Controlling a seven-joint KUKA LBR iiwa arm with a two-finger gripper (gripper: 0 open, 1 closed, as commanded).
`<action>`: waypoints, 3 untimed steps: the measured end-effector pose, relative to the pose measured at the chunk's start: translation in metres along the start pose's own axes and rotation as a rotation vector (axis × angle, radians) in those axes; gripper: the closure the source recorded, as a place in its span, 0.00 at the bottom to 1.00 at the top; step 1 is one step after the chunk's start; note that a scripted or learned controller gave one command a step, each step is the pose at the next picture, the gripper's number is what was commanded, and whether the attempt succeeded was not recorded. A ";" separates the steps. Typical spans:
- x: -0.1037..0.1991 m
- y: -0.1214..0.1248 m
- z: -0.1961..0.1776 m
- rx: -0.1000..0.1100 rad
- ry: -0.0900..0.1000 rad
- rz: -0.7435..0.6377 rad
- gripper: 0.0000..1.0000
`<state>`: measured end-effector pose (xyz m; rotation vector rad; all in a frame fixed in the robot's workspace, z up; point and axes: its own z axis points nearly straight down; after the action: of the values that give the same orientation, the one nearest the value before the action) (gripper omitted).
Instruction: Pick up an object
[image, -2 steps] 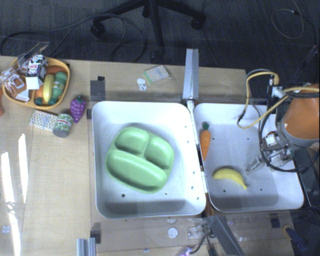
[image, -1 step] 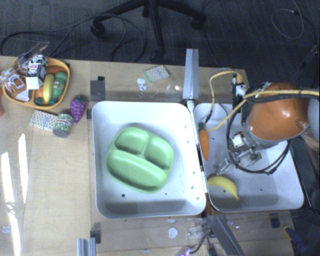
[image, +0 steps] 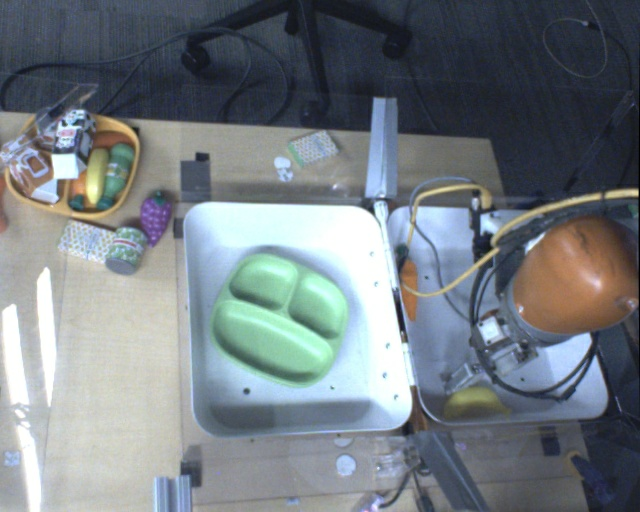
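My hand (image: 468, 378) hangs low in the right bin (image: 440, 300), just above a banana (image: 478, 402); grip unclear

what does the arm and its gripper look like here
The arm shows a rounded, glossy orange shell above the wrist. A yellow cable and several black ones loop around it. The gripper below is small, grey metal, with dark wiring bundled beside it.

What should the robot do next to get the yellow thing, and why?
Probably lower a little and close on it: the pincer sits just above the yellow object near the right bin's front edge, and nothing shows between its tips.
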<state>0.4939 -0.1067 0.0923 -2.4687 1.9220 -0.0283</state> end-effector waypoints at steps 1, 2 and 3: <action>0.030 -0.064 -0.170 -0.015 -0.013 -0.457 0.00; 0.000 -0.077 -0.041 -0.017 -0.017 -0.620 0.00; 0.046 -0.042 0.004 -0.010 -0.010 -0.952 0.00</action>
<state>0.5461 -0.1411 0.0898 -3.0860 0.5797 -0.0136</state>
